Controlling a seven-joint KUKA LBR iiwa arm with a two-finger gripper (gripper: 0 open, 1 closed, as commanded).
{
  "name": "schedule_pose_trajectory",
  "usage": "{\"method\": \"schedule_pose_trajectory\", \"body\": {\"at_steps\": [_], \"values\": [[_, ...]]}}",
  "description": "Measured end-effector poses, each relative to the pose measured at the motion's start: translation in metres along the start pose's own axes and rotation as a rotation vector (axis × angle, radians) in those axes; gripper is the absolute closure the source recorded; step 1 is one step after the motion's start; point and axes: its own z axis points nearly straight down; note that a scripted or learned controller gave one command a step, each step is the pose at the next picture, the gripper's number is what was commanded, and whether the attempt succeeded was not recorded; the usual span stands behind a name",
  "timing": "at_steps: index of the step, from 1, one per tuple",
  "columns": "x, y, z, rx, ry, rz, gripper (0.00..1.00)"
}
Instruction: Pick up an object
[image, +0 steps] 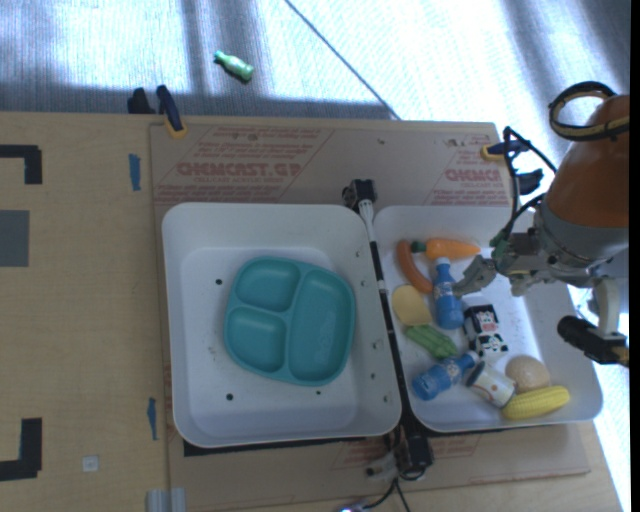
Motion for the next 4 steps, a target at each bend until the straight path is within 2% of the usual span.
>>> {"method": "schedule_pose_trajectory", "body": {"at_steps": [1,2,3,4], "values": [[0.007,0.008,0.096,-0.004,-0.002,0.023,0.0],[0.01,0.042,0.114,-0.007,-0.002,0.19,0.0],[0.01,0.042,0.104,-0.008,-0.002,0.19,1.0],[0.063,-0.054,-0.033,-0.003,-0.001,0.085,1.0]]}}
